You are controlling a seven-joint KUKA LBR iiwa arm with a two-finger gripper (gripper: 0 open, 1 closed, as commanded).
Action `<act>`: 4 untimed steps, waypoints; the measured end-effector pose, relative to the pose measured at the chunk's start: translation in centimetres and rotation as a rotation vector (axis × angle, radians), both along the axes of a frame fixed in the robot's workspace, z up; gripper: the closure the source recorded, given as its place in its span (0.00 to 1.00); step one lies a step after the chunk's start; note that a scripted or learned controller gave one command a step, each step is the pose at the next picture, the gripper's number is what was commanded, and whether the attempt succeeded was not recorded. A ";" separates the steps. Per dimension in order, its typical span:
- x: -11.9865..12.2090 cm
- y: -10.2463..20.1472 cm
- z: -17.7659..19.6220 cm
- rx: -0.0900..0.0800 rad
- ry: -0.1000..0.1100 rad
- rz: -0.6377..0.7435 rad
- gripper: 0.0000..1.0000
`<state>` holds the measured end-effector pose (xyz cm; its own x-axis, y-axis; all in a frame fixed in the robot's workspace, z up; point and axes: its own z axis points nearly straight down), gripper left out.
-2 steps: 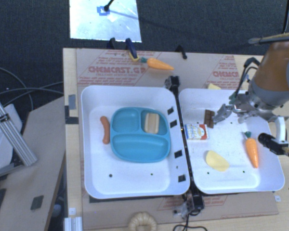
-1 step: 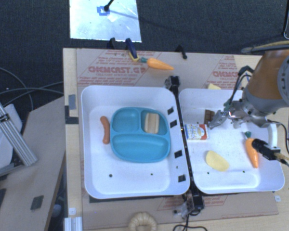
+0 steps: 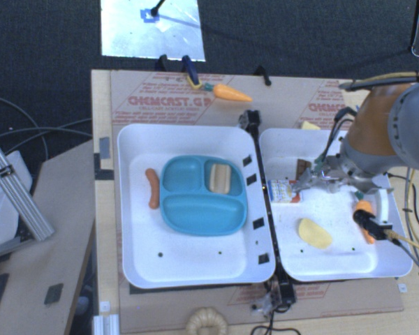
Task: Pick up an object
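My gripper hangs low over the left part of the right bin, reaching in from the right. Its tip is right next to a small colourful packet lying by the bin's left wall. A small brown piece lies just behind the tip. Nearer the front of that bin rests a yellow potato-like lump. An orange object shows on the right side, partly hidden by the arm. Nothing visible is lifted off the bin floor.
The left bin bears a blue divided plate with a tan bread piece in one compartment and a sausage beside it. A toy carrot lies on the board behind the bins. A yellow bit sits at the right bin's back rim.
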<state>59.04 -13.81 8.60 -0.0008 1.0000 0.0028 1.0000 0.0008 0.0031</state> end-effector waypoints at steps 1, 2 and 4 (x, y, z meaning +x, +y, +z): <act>0.2 -0.1 1.4 -0.004 -0.008 0.001 1.00; -0.7 0.0 7.0 -0.004 -0.002 0.001 1.00; -0.1 0.2 14.0 -0.003 -0.002 0.004 1.00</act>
<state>58.91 -13.58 22.63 -0.0044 1.0000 -0.0005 1.0000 0.0044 0.0047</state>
